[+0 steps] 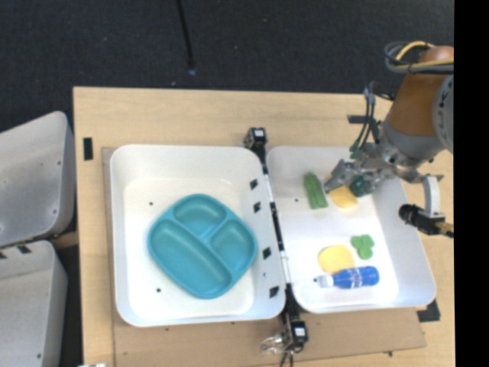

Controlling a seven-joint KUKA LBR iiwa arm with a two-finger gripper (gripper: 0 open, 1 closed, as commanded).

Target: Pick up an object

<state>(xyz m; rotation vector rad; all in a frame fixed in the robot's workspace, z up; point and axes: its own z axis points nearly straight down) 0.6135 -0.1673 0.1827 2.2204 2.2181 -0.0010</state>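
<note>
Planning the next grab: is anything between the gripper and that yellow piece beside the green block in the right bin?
Nothing visible. The gripper sits right above the yellow piece, with the green block beside it to the left, not in between.

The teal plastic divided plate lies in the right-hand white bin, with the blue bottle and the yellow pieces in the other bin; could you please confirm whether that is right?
Not quite: the camera view shows the teal plastic divided plate in the left-hand white bin, not the right. The blue bottle and the yellow pieces do lie in the other, right-hand white bin.
</note>
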